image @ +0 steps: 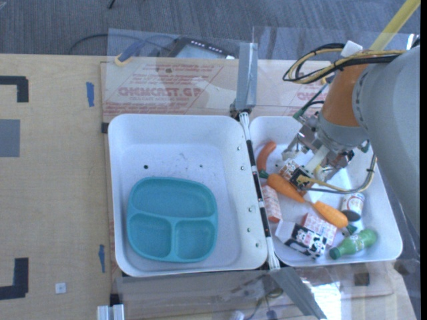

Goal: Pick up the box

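Lying in the right bin (390, 235), the box (312, 232) is crowded at 12 o'clock by carrots (308, 199); the gripper's (308, 169) grip state cannot be told.

The box (311, 233), pink with a black-and-white end, lies flat in the right bin's front.

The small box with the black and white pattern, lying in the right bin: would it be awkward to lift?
The small black-and-white patterned box looks like thin cardboard, so probably light but crushable. Its flat faces should not roll. It lies tilted against the orange carrot, beside the green bottle, so it may shift when touched.
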Available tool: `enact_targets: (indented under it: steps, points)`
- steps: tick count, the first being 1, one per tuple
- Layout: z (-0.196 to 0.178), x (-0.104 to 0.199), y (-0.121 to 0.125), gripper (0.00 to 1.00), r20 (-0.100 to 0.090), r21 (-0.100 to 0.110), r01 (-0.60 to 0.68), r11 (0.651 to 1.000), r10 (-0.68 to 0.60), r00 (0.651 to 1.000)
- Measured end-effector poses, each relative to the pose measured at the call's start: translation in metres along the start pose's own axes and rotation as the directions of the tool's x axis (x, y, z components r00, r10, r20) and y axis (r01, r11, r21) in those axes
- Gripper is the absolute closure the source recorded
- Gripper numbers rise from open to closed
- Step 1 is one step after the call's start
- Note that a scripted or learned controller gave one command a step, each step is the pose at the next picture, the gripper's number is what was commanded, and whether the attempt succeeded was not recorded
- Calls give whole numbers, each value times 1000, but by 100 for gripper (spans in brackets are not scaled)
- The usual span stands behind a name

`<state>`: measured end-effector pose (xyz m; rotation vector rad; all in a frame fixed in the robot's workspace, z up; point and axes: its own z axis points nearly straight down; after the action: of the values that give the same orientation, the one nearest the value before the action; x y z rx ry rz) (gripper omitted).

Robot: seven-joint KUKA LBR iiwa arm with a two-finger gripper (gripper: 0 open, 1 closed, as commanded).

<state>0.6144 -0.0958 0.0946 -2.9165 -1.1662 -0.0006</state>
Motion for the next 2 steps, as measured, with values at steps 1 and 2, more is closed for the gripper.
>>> enact_targets:
  steps: [1, 2]
  points:
    - [8, 34, 25, 0, 9, 8, -252, 968, 252, 968]
    - [-23, 23, 33, 0, 1, 0, -102, 995, 102, 995]
